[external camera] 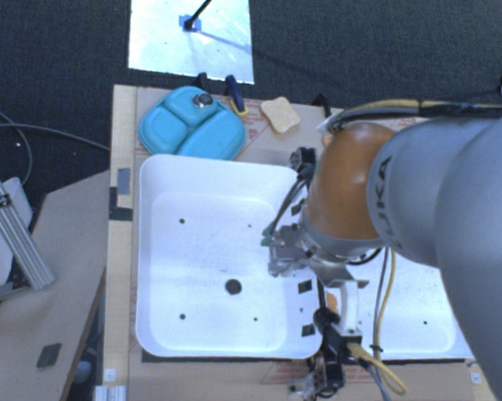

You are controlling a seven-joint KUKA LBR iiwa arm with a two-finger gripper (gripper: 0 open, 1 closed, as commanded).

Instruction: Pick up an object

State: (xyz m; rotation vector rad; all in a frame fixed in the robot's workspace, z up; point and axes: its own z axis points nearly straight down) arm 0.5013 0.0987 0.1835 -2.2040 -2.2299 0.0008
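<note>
Gripper hangs over the left bin's right edge.

I have one camera, fixed high above the tabletop, and it looks down at a slant. From there I see the whole left bin and part of the right bin, with dark floor at the top of the picture. The big grey and orange arm comes in from the right, near the camera, and covers much of that side.
</note>
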